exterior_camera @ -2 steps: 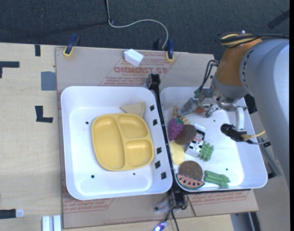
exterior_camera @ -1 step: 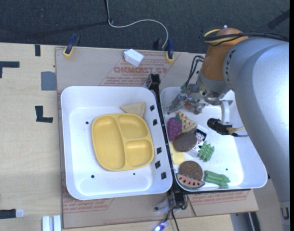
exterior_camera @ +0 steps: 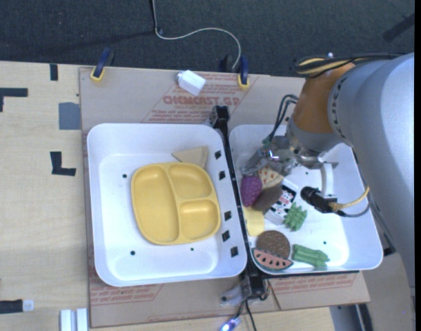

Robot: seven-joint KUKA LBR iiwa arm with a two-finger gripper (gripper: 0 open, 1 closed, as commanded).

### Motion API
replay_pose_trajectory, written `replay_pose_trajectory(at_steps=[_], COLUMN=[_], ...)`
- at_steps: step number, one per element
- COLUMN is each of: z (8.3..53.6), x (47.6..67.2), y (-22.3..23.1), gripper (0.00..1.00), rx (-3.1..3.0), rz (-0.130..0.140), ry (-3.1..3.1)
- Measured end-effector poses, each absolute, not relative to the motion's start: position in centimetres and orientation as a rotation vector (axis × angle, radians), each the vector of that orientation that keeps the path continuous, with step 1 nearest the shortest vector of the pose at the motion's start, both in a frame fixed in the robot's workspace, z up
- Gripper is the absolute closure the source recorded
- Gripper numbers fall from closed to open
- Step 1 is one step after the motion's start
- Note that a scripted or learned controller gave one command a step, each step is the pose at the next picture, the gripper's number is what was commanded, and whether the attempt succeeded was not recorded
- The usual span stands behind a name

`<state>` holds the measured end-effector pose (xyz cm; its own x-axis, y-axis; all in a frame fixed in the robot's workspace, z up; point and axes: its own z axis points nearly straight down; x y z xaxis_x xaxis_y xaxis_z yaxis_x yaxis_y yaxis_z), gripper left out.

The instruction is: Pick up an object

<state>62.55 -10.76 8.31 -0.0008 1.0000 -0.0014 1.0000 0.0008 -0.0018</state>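
Note:
My gripper [exterior_camera: 264, 160] hangs low over the upper left part of the right bin [exterior_camera: 348, 250], just above a heap of toy food. Directly below it lie a tan cracker piece [exterior_camera: 270, 177] and a purple item [exterior_camera: 250, 189]. A brown block [exterior_camera: 269, 198] and a small printed card [exterior_camera: 286, 200] sit beside them. Further toward the front are a green leafy piece [exterior_camera: 295, 217], a yellow piece [exterior_camera: 253, 221], a round brown cookie [exterior_camera: 272, 241], a watermelon slice [exterior_camera: 272, 259] and a green pickle [exterior_camera: 309, 256]. I see nothing lifted.
The left bin [exterior_camera: 107, 185] holds a yellow divided plate [exterior_camera: 176, 202] and a tan wedge [exterior_camera: 192, 156] at its far edge. A black divider [exterior_camera: 226, 178] runs between the bins. The arm's grey body [exterior_camera: 376, 116] covers the right bin's far right side.

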Motion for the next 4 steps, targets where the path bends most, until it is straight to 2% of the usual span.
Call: replay_pose_trajectory(at_steps=[1,2,4], z=[9.0,18.7,20.4], x=[62.6,58.3,50.8], y=[-10.8,-7.7,-5.0], gripper=[1.0,1.0,1.0], rx=[-2.218,-2.217,-2.215], rz=[0.009,-0.001,0.01], ry=[-2.221,-2.225,-2.217])
